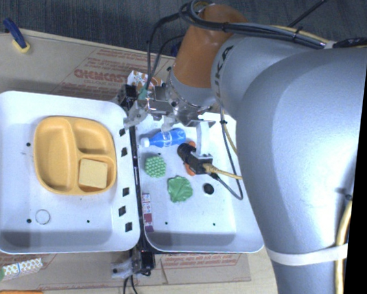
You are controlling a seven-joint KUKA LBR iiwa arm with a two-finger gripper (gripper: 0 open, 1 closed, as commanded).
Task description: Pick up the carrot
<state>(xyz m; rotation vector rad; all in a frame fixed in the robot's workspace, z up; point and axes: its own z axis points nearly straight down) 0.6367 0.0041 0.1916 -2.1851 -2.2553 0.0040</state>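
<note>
A small orange piece, apparently the carrot (193, 169), lies in the right bin (223, 235), partly hidden under the robot's wrist fittings. My gripper (153, 115) hangs over the bin's far left corner, up and left of the carrot and apart from it. Its fingers stand open with nothing between them. A blue bottle (169, 138) lies just below the gripper.
The right bin also holds a round green knobbly thing (155, 166), a green leafy piece (180, 189) and a small black disc (208, 189). In the left bin (6, 222) sits a yellow divided plate (54, 137) with a tan block (93, 173). The arm covers the right side.
</note>
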